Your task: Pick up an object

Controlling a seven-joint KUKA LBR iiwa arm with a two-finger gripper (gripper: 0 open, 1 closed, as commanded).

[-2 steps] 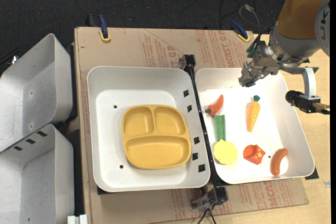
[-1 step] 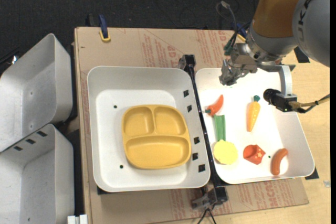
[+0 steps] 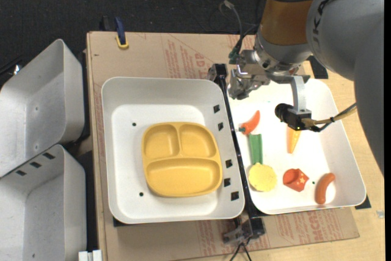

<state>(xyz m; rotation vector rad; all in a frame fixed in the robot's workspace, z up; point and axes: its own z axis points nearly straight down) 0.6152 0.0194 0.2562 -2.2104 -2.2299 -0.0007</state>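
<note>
You see the grey arm (image 3: 342, 15) reaching from the right, its gripper (image 3: 244, 84) low over the right white bin's (image 3: 342, 150) far-left corner. Nothing visibly held. Nearest it lies a small red chilli-shaped plastic piece (image 3: 252, 122), just beside a green stick (image 3: 255, 148).

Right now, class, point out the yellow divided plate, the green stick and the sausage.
yellow divided plate (image 3: 181, 159), camera view, on its centre ridge.
green stick (image 3: 255, 147), camera view, mid-length.
sausage (image 3: 324, 187), camera view, on its middle.
</note>
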